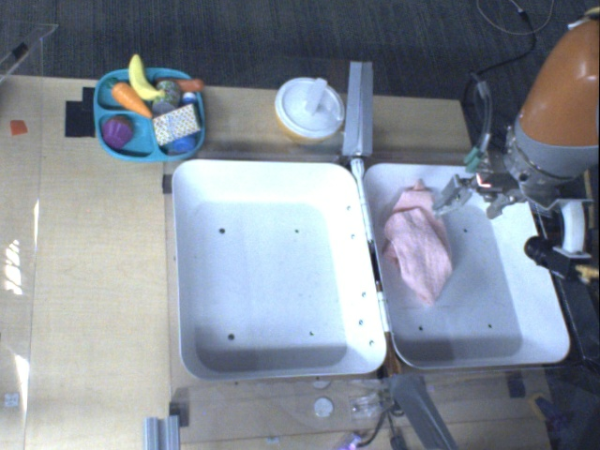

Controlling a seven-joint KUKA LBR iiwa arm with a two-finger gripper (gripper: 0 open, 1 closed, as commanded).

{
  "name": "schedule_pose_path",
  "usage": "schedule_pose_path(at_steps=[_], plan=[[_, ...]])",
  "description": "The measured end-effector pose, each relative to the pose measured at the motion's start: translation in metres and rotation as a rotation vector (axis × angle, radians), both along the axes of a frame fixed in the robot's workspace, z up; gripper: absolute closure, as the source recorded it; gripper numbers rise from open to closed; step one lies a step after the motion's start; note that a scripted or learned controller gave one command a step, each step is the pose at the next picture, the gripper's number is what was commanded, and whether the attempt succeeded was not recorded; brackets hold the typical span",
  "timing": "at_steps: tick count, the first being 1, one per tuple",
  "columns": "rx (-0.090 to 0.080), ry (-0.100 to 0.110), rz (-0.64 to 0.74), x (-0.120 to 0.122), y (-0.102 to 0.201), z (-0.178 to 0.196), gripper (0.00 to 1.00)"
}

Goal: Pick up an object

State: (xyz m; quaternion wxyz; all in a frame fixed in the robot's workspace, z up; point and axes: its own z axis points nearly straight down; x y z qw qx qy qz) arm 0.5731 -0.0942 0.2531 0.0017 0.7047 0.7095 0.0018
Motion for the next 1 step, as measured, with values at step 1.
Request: schedule_pose_path(at_steps=[1], plan=[[0.000,-0.002,-0.091,0.0231,-0.0049,-0.0149,0.00]])
